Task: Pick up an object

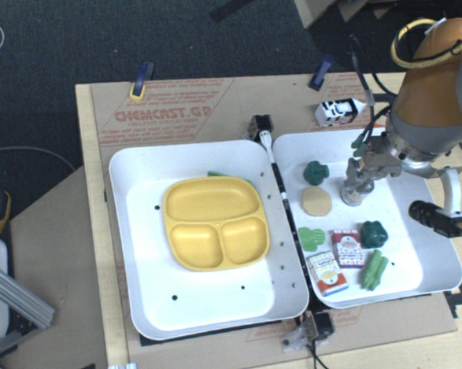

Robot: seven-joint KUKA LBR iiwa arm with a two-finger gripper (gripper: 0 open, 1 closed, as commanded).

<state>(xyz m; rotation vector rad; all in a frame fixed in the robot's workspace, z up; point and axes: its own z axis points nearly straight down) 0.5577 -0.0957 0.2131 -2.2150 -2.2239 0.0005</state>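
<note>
Gripper [355,192] low over bare floor of right bin [426,272], beside tan disc [317,202], nothing seen between its tips, spread impossible to tell. Approach step, by the look of it; next calls for centring on a target, likeliest that disc or dark green piece [315,171]. Open room mid-bin; clutter toward near rim, left bin holding yellow tray [215,222].

We see the pincer [352,192] low in the right bin [435,276], just right of a tan disc [317,202] and a dark green piece [316,171]. Nearer us lie two small cartons [337,260]. A yellow divided tray [215,222] fills the left bin [141,249].
</note>
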